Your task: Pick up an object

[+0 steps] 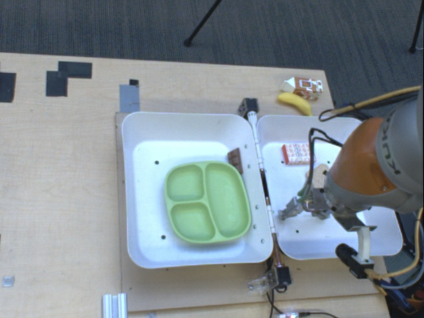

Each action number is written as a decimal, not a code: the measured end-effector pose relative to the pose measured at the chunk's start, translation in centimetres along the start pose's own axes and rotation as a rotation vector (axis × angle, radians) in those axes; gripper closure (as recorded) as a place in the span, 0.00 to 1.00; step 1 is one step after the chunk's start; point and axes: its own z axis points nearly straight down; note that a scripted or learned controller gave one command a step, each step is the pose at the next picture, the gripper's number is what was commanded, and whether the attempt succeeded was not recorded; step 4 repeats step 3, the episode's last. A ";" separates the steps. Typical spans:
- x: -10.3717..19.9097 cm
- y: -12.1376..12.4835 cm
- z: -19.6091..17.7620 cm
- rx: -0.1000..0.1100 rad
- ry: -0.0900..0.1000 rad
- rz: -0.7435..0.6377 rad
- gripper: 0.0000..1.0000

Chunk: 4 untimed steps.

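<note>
My gripper (290, 210) is low over the floor of the right bin (331, 244), near its left wall, with the orange-banded wrist (361, 167) behind it to the right. A small red and white box (297, 153) lies at the back of the same bin, apart from the gripper. In the left bin (142, 177) rests a green divided plate (207, 203). A small brown object (234, 156) lies beside the plate's back right corner. I see nothing held at the gripper's tip.
A yellow banana (295, 103) and a small printed packet (305, 85) lie on the bench behind the right bin. Clamps (250, 106) sit at the bins' shared wall, back and front. Cables loop around the arm at right.
</note>
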 end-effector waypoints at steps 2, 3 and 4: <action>0.1 0.1 -0.1 -0.002 0.001 0.001 1.00; 0.1 0.1 0.0 -0.002 0.000 0.000 0.00; 0.1 0.1 0.0 -0.002 0.000 0.000 0.00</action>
